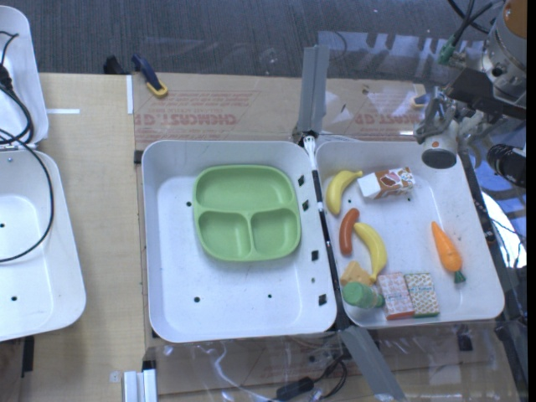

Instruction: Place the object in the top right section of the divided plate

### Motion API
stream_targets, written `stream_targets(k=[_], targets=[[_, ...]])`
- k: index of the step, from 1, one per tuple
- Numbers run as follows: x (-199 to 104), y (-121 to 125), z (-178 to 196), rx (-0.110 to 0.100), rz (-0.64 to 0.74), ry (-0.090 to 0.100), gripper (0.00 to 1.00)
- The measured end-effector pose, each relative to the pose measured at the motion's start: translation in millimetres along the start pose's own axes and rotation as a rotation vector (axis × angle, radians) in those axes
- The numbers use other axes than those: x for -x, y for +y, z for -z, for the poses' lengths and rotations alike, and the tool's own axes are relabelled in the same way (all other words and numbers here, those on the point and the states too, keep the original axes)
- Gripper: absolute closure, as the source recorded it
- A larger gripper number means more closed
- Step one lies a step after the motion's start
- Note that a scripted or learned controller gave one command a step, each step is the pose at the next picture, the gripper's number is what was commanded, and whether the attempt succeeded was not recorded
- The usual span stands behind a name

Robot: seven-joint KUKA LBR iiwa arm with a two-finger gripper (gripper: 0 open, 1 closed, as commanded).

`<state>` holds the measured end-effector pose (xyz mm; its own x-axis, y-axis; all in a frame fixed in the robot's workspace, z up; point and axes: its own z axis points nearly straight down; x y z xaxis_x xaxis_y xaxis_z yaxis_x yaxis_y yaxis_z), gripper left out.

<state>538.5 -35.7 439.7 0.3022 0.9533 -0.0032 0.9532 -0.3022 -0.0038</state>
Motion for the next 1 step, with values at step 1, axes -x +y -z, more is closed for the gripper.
stream_targets(k=[1], targets=[[-0.3,1.1,7.3,-0.004,0.002,-0.003,1.00]])
